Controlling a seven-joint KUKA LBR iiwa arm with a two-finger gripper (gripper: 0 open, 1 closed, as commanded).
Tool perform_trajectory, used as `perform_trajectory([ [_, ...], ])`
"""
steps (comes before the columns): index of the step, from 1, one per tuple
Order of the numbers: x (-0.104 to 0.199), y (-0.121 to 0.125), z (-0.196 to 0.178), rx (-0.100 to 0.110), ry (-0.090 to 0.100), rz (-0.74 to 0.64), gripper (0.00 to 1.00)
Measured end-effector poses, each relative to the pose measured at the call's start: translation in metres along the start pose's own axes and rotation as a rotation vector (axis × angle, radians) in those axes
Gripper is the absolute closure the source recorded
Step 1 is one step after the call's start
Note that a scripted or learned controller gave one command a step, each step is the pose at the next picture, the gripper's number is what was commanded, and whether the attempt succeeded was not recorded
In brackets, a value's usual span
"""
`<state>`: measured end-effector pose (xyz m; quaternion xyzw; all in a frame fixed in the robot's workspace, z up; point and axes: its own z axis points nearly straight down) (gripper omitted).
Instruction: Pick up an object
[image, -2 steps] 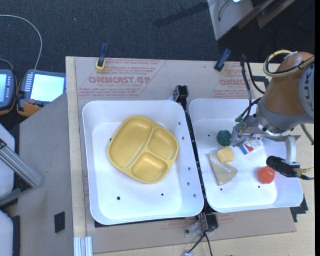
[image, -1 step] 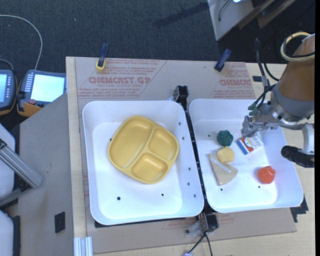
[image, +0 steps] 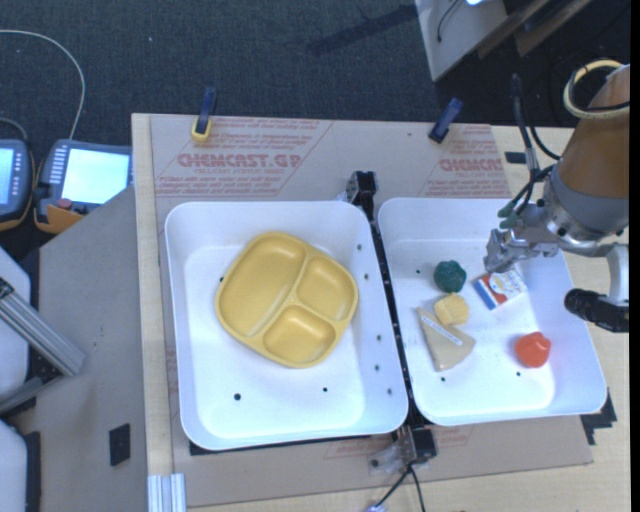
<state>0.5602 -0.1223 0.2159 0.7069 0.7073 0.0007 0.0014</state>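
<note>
1. Grey metal gripper (image: 512, 250) is seen low over the right bin (image: 570, 395); whether it is open or closed cannot be told, and nothing is seen held.
2. A small red, white and blue packet (image: 498, 289) lies just below it, apparently touching.
3. A miss is risked: the flat packet could be pushed aside.
4. Green ball (image: 450, 274), yellow piece (image: 452, 309), tan wedge (image: 446, 345) and red object (image: 533, 349) lie farther off.
</note>
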Motion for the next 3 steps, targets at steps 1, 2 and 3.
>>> perform_trajectory([
  [1, 0.056, -0.014, 0.005, 0.006, 0.004, -0.005, 1.00],
  [2, 0.106, -0.020, 0.012, 0.006, 0.004, -0.005, 1.00],
  [3, 0.153, -0.028, 0.014, 0.006, 0.004, -0.005, 1.00],
])
